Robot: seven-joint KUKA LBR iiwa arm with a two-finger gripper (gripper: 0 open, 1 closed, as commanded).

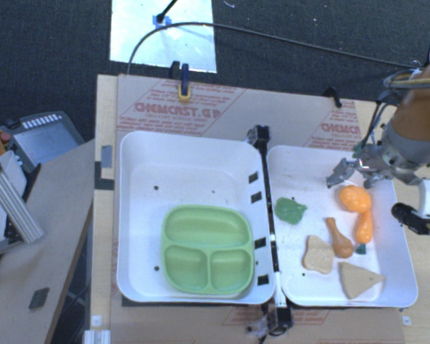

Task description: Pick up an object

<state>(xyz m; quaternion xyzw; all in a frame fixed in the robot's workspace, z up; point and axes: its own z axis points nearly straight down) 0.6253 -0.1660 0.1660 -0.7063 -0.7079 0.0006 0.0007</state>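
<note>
Up at the right bin's (pixel 303 162) far rim your gripper (pixel 354 172) hovered, claw spread wide, holding nothing, just above the orange fruit (pixel 355 199). Open floor lay left; carrot (pixel 364 228), drumstick (pixel 337 238), bread (pixel 319 255) crowded lower right.

A divided plate (pixel 209 250) lies in the left bin (pixel 139 163); toy foods (pixel 338 237) cluster in the right bin (pixel 302 169).

Right bin (pixel 302 166) upper half free; toy foods (pixel 341 244) crowd lower right.
</note>
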